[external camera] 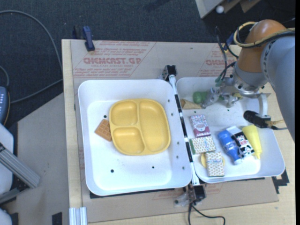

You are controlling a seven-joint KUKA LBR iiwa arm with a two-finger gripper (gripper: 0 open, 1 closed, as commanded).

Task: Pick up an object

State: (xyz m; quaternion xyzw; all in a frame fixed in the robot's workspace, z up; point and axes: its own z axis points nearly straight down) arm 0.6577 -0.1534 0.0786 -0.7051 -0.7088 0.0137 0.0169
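My gripper (224, 96) hangs low over the far end of the right bin (276, 165) — whether it grips anything, I cannot tell; a green object (200, 97) lies just beside it; the yellow tray (139, 126) fills the left bin (89, 139).

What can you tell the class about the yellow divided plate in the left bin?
The yellow divided plate looks like smooth moulded plastic, squarish with rounded corners and a raised rim. Ridges split it into three compartments: two at the far side and one at the near left, with nothing visible in them. It lies flat, right way up, slightly turned, near the middle of the left bin. Its left edge overlaps a tan waffle-patterned cracker.
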